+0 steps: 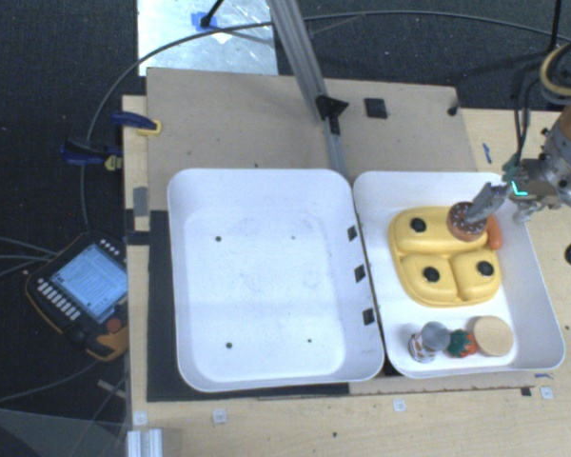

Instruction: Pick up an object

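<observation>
Right bin (542, 303): tool (471, 215) over brown disc (464, 223)

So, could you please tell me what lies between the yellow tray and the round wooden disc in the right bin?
Bare white bin floor; the camera view shows nothing between the yellow tray and the disc.

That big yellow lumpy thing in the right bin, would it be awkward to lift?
Probably. The yellow thing looks wide, rounded and smooth, so narrow fingers may slip off. It lies flat in the right bin, so it likely won't roll. Weight can't be judged.
</observation>
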Controlling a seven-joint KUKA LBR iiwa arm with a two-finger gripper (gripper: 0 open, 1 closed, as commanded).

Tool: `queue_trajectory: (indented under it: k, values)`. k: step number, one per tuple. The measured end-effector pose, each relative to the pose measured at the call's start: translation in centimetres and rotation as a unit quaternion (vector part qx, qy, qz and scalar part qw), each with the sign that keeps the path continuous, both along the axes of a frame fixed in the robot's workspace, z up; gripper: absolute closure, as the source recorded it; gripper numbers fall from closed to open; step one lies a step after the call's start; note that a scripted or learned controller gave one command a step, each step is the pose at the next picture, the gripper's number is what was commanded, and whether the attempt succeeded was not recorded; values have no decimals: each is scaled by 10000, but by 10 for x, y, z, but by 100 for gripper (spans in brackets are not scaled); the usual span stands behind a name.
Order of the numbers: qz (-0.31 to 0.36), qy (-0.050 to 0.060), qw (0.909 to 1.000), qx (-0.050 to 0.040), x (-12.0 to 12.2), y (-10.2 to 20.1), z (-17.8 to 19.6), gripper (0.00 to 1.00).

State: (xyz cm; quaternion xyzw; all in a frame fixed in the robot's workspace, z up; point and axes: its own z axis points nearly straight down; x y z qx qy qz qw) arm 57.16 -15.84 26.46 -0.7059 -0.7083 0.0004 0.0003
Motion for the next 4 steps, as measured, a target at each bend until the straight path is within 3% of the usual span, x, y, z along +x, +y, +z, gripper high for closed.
queue_trajectory:
  k: [1, 3, 4]
  values:
    - [3, -14, 10000, -2, 1, 0, 1, 0]
    - [-11, 8, 10000, 4, -8, -7, -117, 0]
    - [9, -67, 10000, -15, -8, -11, -132, 0]
